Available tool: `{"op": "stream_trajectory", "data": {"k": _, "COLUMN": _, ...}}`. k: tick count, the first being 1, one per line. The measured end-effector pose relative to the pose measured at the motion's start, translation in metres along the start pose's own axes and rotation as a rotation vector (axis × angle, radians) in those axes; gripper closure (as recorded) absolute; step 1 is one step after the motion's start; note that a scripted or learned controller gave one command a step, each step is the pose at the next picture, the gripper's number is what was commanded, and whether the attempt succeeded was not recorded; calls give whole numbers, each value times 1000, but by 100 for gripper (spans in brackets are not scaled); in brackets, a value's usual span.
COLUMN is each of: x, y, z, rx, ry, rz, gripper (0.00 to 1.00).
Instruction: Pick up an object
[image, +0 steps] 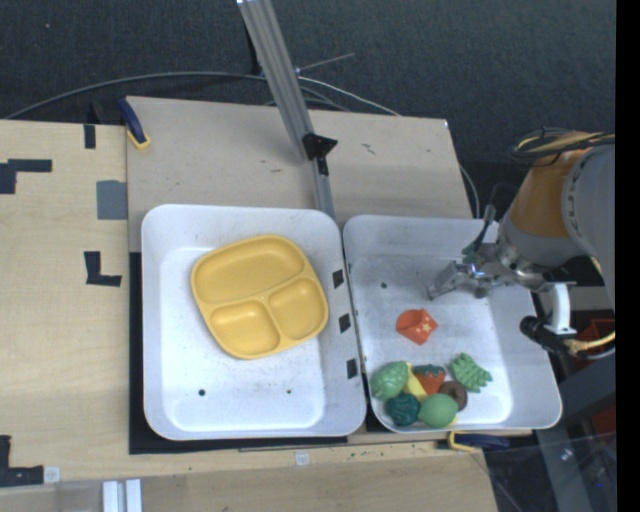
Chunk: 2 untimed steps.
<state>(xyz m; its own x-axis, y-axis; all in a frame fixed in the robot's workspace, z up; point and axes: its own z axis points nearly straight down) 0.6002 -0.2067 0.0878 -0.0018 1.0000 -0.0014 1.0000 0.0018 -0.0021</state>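
A small orange-red block (416, 324) lies alone in the middle of the right bin (520, 400). Along that bin's near edge sits a cluster of toy foods: a light green piece (390, 380), a red and yellow piece (430, 378), a ridged green piece (470, 372), a dark teal piece (403, 408) and a green ball (437, 410). My gripper (442, 287) hangs low over the right bin, pointing left, a little above and to the right of the orange-red block. Nothing shows in its grasp.
A yellow divided plate (260, 295) lies in the left bin (170, 400). A slanted metal pole (290, 100) rises behind the bins. The grey arm with its orange band (545, 200) comes in over the right bin's right wall.
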Motion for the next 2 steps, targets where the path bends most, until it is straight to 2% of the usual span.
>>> {"op": "stream_trajectory", "data": {"k": 1, "x": 0, "y": 0, "z": -1, "rx": 0, "ry": 0, "rz": 0, "gripper": 0}}
{"op": "stream_trajectory", "data": {"k": 2, "x": 1, "y": 0, "z": -11, "rx": 0, "ry": 0, "rz": -1, "gripper": 100}}
